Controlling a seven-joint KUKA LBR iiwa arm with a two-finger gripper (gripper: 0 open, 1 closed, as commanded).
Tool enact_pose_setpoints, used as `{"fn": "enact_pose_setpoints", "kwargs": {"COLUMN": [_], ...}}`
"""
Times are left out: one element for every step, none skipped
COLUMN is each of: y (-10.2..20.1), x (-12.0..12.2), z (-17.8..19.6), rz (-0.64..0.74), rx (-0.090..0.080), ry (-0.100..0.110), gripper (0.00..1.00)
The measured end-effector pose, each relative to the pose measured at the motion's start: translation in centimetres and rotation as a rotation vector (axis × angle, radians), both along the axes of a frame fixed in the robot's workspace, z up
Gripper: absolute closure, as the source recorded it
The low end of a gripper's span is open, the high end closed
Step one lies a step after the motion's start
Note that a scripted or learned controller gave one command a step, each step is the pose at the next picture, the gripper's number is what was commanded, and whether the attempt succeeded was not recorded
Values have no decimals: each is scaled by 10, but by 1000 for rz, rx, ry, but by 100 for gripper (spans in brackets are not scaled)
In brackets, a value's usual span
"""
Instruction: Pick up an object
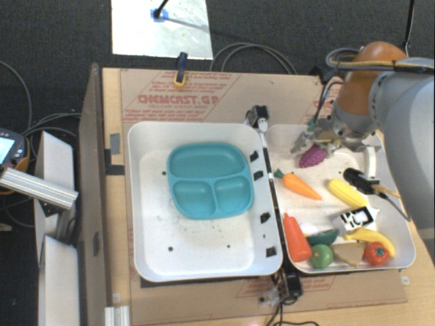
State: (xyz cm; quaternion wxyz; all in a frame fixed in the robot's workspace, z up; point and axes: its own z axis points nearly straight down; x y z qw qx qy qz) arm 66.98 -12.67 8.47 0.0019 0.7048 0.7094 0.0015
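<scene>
Taking the purple grape bunch (313,157) as my landmark, I start at the near edge of the right bin (408,246). Nearest the camera, well below the grapes, lie a red tomato (377,252), a green lime (321,255) and a long orange-red carrot-like piece (296,238). A black-and-white tag (357,217) sits a little further up. Between those and the grapes lie a yellow corn cob (346,193), down and to the right of the grapes, and a small orange carrot (300,185) just below them. The teal divided plate (209,180) rests in the left bin (153,263), well to the grapes' left.

My gripper (314,139) hangs right at the grapes' far upper edge, and the fruit sits just nearer the camera than my fingertips. Its long axis runs slantwise, lower left to upper right. I cannot tell whether my jaws are parted or closed, nor whether they touch the fruit.

My arm comes in from the right, the orange band (363,80) high above the grapes, the wrist bent steeply down towards them.
</scene>
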Motion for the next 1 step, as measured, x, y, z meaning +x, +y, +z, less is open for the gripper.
{"fn": "enact_pose_setpoints", "kwargs": {"y": [-1], "x": [0], "z": [12], "rz": [2], "rx": [-2], "ry": [-2], "gripper": [100]}}
